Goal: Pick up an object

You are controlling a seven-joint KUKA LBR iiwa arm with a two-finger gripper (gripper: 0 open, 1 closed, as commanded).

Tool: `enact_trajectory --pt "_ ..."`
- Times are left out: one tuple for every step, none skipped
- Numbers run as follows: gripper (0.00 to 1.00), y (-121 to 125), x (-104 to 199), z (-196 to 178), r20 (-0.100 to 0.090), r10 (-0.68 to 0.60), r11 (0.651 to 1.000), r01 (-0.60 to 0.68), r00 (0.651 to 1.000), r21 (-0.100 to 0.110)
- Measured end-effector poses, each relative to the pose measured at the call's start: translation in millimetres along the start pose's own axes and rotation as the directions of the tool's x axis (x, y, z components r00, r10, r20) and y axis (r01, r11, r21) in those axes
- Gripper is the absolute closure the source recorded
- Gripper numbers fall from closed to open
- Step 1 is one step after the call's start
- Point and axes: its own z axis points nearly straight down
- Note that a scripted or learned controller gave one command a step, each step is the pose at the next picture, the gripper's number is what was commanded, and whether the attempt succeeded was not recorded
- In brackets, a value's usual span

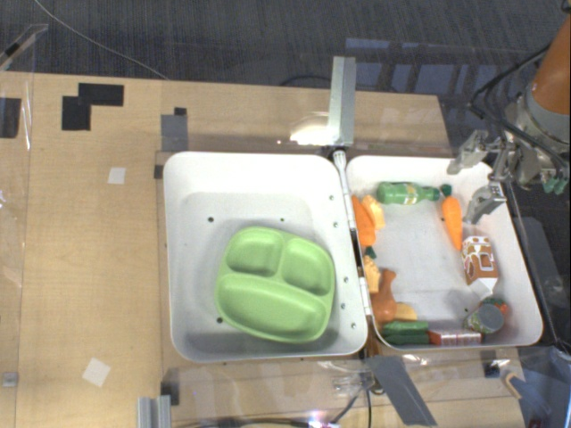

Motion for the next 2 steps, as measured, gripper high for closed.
enact_trajectory --pt "0.0 -57 30 179 -0.014 -0.157 0.988 0.156 0.988 -0.007" --pt "0.0 -61 -2 188 0.003 -0.213 0.977 0.213 0.977 0.002"
